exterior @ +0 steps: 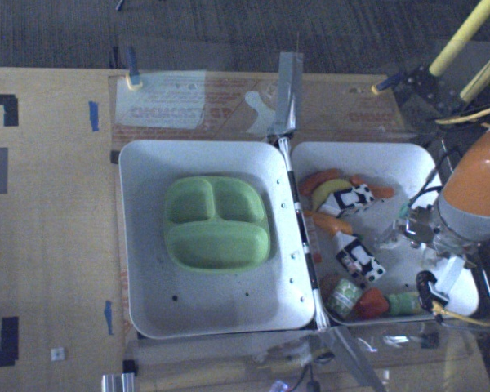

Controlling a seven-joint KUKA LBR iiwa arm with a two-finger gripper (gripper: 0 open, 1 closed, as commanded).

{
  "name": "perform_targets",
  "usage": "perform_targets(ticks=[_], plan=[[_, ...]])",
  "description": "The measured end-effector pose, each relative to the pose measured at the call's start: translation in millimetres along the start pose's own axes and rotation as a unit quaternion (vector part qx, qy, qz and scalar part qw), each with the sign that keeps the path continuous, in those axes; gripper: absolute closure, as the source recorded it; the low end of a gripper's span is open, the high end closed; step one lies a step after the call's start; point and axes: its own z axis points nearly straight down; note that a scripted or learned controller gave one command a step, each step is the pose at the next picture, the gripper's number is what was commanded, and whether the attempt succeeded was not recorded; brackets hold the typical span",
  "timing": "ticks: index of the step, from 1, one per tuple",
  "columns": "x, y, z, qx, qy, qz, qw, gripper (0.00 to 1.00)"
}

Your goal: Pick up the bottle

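A smooth green sectioned plate (216, 221) is held in the bin (147, 170) left of the claw (415, 229), whose opening cannot be judged.

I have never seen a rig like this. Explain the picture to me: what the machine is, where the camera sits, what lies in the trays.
One camera, fixed above the bench, looks down at a slant on two shallow white bins. The machine at the right is a robot arm, grey with an orange band. Its gripper hangs over the right bin. The left bin holds a green divided plate. The right bin holds small toys: orange and yellow play food, two black-and-white cow-patterned pieces and a red piece. Whether the gripper holds anything is too unclear to tell.
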Motion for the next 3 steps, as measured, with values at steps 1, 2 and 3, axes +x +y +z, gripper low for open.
perform_targets(ticks=[1, 2, 3], plan=[[44.5, -52.2, -0.8, -0.001, 0.0, 0.078, 0.997, 0.0], [-33.2, -21.4, -63.0, 0.001, -0.001, 0.088, 0.9961, 0.0], [-24.8, -22.3, -0.6, 0.006, 0.005, 0.237, 0.9715, 0.0]])
